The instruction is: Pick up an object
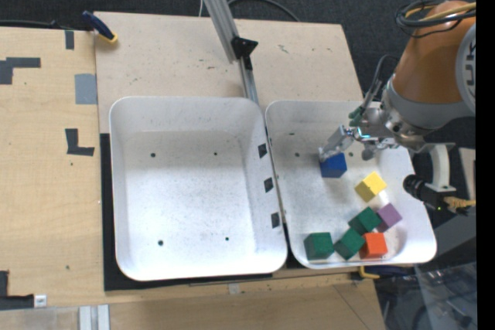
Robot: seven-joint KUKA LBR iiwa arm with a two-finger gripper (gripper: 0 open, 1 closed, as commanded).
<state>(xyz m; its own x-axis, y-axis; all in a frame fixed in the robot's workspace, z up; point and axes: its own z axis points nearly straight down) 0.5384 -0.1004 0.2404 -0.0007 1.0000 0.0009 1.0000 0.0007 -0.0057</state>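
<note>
The arm (433, 66), grey with an orange band, comes in from the right edge of the frame and reaches over the right bin (298, 127). Its pincer (340, 144) hangs just above a blue cube (333, 165) lying near the middle of that bin; whether the pincer touches the cube or is spread or closed cannot be told from this slant, and nothing is visibly between its tips.

Lower right in the same bin sit the other blocks: a yellow cube (370, 186), a purple block (389, 214) just below it, an orange cube (375, 244) against the bin's lower wall, and three green blocks (318, 246) clustered along the bottom, touching or nearly touching one another. They lie apart from the blue cube, leaving it free on all sides.

The left bin (124, 166) shows only a few dark specks. A slanted metal bar (216, 0) runs from the top of the frame down to the seam between the bins. On the desk (170, 50), upper left, lies a blue and yellow clamp (100, 27). Part of a letter on the arm's grey shell is too cropped to read.
</note>
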